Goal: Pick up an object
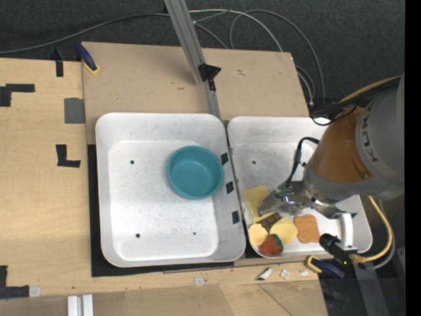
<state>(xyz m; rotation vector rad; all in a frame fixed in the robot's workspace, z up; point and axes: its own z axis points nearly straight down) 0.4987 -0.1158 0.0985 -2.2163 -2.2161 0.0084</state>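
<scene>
**Now down among the food pieces in the right bin**

Reaching in low over the right bin (pixel 263 131), gripper (pixel 284 201) set among the small food pieces near that bin's front edge. Cannot tell how the gripper stands, nor whether anything is caught in it. Just left of the gripper, a pale yellow piece (pixel 255 195); just in front of it, a rounder yellow piece (pixel 284 229), with a red piece (pixel 270 245) touching that one's front and an orange-brown slab (pixel 306 228) just to its right. Well left of the gripper, in the left bin (pixel 118 137), a teal bowl (pixel 195 171), standing alone.

Judged to be at the grasp step, not yet at lifting. Next calls for closing on one piece, then rising straight up clear of the neighbours.
</scene>
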